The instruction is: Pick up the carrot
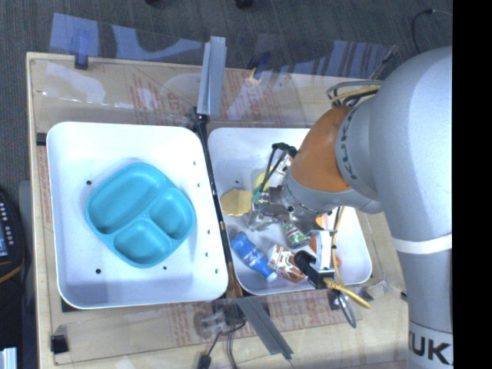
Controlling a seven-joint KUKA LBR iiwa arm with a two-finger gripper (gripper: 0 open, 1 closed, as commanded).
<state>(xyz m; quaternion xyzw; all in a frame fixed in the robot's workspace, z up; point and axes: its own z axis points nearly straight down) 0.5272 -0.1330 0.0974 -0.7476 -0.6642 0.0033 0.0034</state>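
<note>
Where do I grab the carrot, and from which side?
Grip the carrot on its exposed orange middle, coming straight down. It seems to lie along the bin's right wall, with clutter on its left, so close across its width. Its ends are hidden, so this is a guess.

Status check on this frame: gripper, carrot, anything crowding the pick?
Gripper low in right bin, finger state unclear. Carrot not identifiable in the clutter. Blue bottle, yellow piece and snack packet crowd the spot. Blue tray sits in left bin.
</note>
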